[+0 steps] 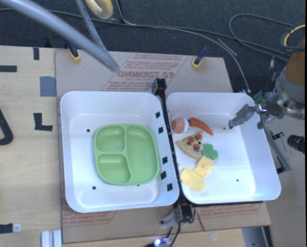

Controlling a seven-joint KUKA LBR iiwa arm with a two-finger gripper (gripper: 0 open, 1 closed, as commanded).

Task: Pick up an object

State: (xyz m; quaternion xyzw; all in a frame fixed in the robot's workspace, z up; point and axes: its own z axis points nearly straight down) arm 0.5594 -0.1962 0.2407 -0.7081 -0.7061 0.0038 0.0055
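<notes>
Green divided tray (pixel 126 154) lies in the left bin (pixel 73 138), centre frame. Cardboard sheet (pixel 143 68) lies under both bins. Yellow clamps (pixel 197 62) at its upper edge. Black cables (pixel 215 35) cross the upper right.

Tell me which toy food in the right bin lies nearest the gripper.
The orange carrot. It lies at the upper right of the food cluster, on the side toward the gripper; the pizza slice, cheese and the rest sit farther left or lower.

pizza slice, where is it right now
In the camera view the pizza slice lies in the right bin, near its left wall, just below the carrot and beside the green piece.
</notes>
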